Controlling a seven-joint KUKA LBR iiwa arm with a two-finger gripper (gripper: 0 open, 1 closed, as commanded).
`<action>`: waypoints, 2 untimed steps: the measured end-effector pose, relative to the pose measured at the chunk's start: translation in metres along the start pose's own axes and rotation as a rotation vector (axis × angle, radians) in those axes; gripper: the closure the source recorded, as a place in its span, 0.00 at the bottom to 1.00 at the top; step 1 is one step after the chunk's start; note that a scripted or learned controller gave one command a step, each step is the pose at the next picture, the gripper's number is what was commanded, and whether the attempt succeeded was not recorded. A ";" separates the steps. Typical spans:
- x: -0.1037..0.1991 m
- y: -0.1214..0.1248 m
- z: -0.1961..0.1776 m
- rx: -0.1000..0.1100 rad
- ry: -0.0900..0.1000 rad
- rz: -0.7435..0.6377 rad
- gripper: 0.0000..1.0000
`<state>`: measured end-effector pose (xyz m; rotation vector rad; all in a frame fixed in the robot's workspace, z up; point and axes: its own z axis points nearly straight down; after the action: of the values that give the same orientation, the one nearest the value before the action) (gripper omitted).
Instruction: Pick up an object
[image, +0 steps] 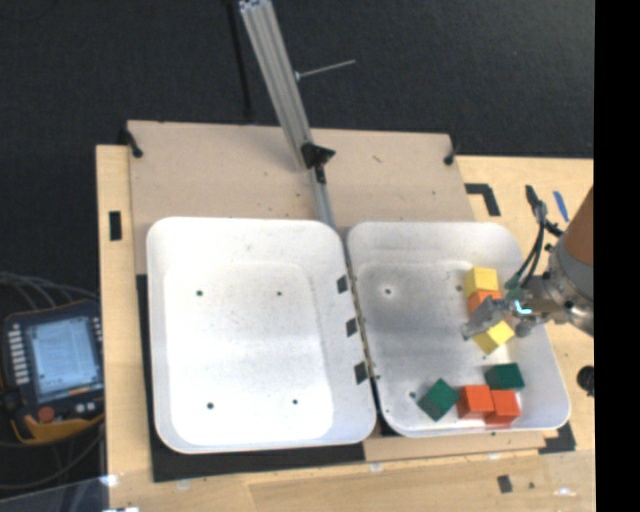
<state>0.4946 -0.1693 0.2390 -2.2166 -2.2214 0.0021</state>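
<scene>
yellow cluster: from the camera view we see a yellow block (485, 279) with an orange block (478, 298) touching its near side, and a second yellow block (492, 336) just nearer, all in the right bin (420, 255), toward its right wall.
gripper: we place the gripper (497, 317) over this cluster, between the two yellow blocks; the arm (572, 262) comes in from the right.
grip state: blurred fingers, so we cannot tell how wide they stand or whether anything sits between them.
direction: the nearer yellow block lies just below and near-left of the tips, tilted; we judge it the likeliest target.
other blocks: two green blocks (436, 399) (505, 377) and two orange blocks (489, 402) along the near rim, apart from the gripper.
room: the right wall is close; open floor lies left.
left bin (245, 240): well apart.
</scene>
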 end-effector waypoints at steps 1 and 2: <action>0.000 0.001 -0.002 -0.006 -0.002 0.002 0.00; -0.002 -0.003 0.041 -0.001 -0.003 0.003 0.00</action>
<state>0.4910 -0.1708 0.1984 -2.2216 -2.2196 0.0043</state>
